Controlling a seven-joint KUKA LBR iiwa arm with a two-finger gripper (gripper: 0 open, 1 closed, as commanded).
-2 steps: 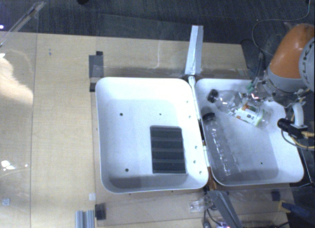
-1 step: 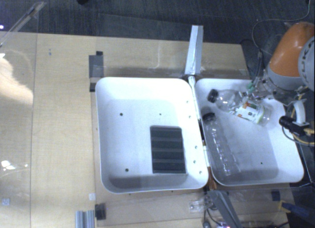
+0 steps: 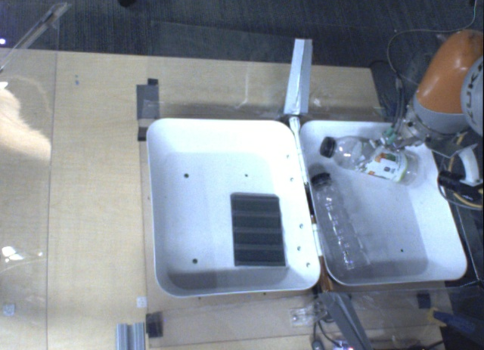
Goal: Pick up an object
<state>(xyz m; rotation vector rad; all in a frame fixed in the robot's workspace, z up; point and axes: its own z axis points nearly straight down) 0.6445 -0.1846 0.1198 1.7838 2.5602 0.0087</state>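
Lying across the right bin's (image 3: 446,258) far end, the small clear bottle (image 3: 370,156) points its cap left, its base under the claw (image 3: 399,135), whose opening I cannot tell.

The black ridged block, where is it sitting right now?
In the camera view, the black ridged block lies flat in the left bin, toward its near right part, just across the bins' shared wall from the clear bottle lying in the right bin.

Arm (image 3: 452,76) showing at the right edge.
Rounded orange band sitting over a grey wrist housing; dark cables (image 3: 457,182) running along its near side, thin wires looping at the far side.
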